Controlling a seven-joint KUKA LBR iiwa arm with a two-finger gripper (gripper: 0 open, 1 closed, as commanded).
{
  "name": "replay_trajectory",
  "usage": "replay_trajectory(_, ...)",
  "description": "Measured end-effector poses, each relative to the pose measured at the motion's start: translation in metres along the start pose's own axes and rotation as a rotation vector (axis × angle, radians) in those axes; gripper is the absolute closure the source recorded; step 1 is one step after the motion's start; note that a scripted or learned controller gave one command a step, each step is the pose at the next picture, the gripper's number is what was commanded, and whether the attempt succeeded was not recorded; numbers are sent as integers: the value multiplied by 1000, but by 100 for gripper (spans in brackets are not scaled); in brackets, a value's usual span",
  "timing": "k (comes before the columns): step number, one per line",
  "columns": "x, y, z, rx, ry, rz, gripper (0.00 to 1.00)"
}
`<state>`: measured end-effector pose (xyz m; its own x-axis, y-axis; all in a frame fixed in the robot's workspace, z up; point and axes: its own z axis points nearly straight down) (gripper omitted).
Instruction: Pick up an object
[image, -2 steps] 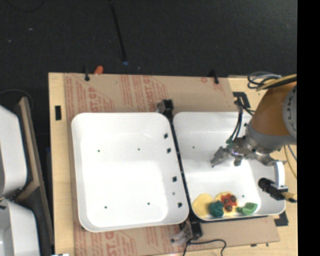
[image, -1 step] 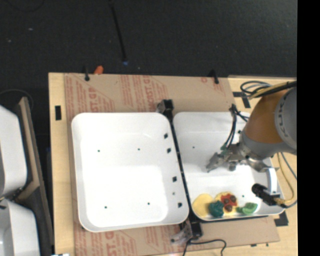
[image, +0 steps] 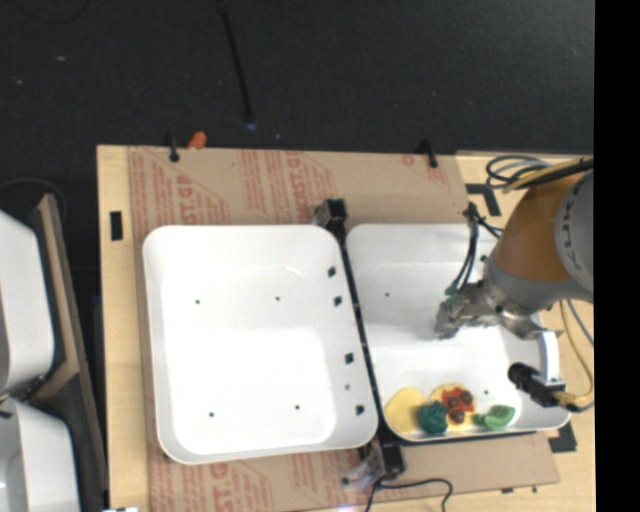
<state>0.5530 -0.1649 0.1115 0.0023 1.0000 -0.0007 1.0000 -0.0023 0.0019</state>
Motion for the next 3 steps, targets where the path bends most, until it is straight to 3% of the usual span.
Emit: replay_trajectory(3, 1, 4, -142, -2, 0, -2, 100)
